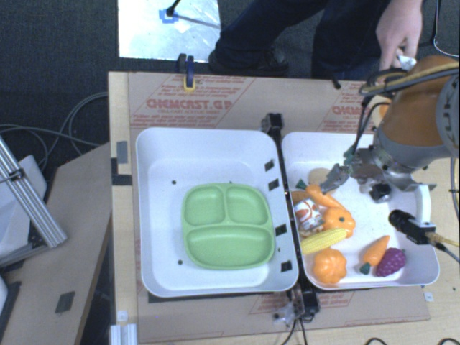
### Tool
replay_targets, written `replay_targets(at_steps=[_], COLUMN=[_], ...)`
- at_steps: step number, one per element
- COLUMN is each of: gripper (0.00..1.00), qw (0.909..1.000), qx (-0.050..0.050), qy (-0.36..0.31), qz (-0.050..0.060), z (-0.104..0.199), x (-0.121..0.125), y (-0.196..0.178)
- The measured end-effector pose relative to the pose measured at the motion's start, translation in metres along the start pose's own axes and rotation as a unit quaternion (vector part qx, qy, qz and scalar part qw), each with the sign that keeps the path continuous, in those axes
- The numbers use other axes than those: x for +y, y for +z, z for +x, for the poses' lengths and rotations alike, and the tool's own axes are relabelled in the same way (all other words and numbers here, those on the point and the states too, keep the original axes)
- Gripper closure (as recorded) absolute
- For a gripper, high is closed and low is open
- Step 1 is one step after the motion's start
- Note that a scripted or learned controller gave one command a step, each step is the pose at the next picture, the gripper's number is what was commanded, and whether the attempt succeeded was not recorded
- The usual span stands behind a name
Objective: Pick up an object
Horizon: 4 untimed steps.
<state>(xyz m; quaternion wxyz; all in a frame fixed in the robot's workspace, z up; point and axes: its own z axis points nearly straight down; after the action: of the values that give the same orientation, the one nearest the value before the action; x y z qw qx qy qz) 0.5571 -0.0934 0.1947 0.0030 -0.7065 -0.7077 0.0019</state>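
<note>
The gripper is hanging over the inner part of the right bin, its grey fingers pointing down and to the left; whether they are open or closed cannot be told from this angle, and nothing is showing between them. Just below the fingertips the orange toy is lying, long and bright, reaching toward the middle of the bin; beside it, against the bin's left wall, the white-and-brown round toy is sitting, and the yellow corn cob is lying slantwise under both, touching the orange toy; lower still the small orange pumpkin is resting near the front wall; to its right the carrot and the purple grapes are lying close together, well apart from the fingertips. The toys are crowding one another on the bin's left half. In the left bin the green divided plate is lying flat. The grey arm with its orange band is covering the right bin's far corner; a person's hand is showing at the top.
</note>
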Motion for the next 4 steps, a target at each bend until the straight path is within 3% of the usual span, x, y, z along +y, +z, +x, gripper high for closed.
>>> replay_targets(at_steps=[1,2,3,4], gripper=[0.00,0.00,0.00,0.00], qw=[1.0000,1.0000,0.9999,1.0000], qx=[-0.001,-0.001,-0.005,-0.001], qy=[-0.001,0.001,0.004,0.001], qz=[-0.004,-0.002,-0.008,-0.010], z=[0.000,-0.007,-0.010,-0.010], x=[0.002,-0.003,-0.001,0.004], y=[-0.004,0.043,0.099,0.105])
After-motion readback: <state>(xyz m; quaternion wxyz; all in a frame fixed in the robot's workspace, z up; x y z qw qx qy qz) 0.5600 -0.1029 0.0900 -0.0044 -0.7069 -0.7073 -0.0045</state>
